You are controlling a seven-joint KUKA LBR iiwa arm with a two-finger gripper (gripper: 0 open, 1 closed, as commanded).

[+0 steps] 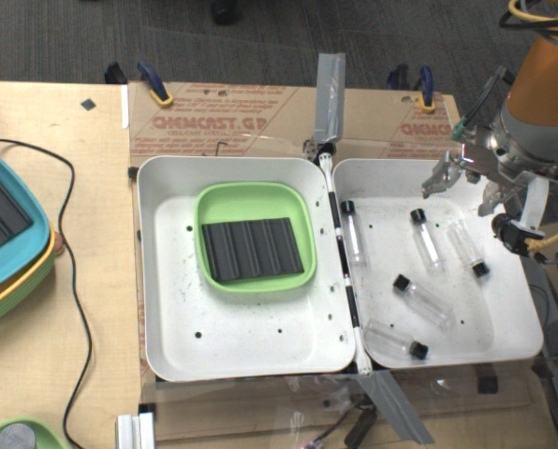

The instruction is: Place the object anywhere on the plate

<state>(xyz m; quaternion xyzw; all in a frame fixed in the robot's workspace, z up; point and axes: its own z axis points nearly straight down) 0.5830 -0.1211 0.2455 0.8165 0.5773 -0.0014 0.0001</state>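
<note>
While the gripper (462, 171) hovers over the right bin (504, 340), whether it is spread cannot be told.
Clear vials (425, 241) lie scattered there, apart from the green plate (302, 215); judged light, slippery, fragile. Grip mid-barrel.

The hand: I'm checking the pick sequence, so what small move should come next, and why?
Probably lower the hand onto the nearest clear vial in the right bin. The hand sits above that bin's far right corner with nothing seen between its fingers, while the green plate in the left bin carries just a dark ribbed insert.
</note>
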